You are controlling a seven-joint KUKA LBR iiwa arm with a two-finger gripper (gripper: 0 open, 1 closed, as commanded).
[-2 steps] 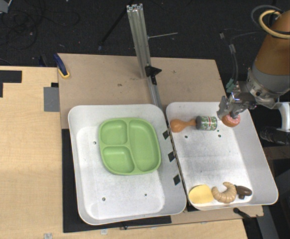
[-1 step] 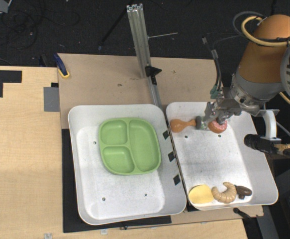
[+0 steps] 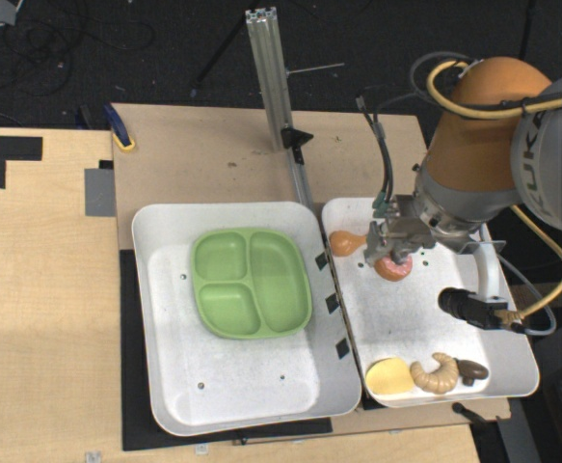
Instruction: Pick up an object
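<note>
We see two shallow white bins side by side on the brown surface (image 3: 213,152). The left bin (image 3: 165,394) sits toward 7 o'clock in the view and carries a green divided plate (image 3: 252,283), which lies flat in the bin's upper half with its three compartments bare. The right bin (image 3: 425,326) sits toward 4 o'clock.

The grey and orange arm (image 3: 473,152) comes in from 3 o'clock and bends down over the right bin. Its claw (image 3: 392,251) hangs low over the bin's 11 o'clock corner, directly above a pink round object (image 3: 394,269). That object rests on the bin floor, partly covered by the claw. We cannot tell how far the claw is open, nor whether it has a grip on the pink round object or merely stands over it.

At 9 o'clock from the claw, just beside it, lies an orange pear-shaped piece (image 3: 343,244), close to the bin's left wall. Along the bin's 6 o'clock edge, well apart from the claw, we see three more things in a row: a yellow disc (image 3: 387,378) in the left corner, a tan curved piece (image 3: 437,374) touching it on the 3 o'clock side, and a dark brown piece (image 3: 473,368) just beyond that.

An upright metal post (image 3: 271,75) rises from the surface at 12 o'clock, behind the gap between the bins. A pale wooden board (image 3: 40,287) fills the 9 o'clock side.
</note>
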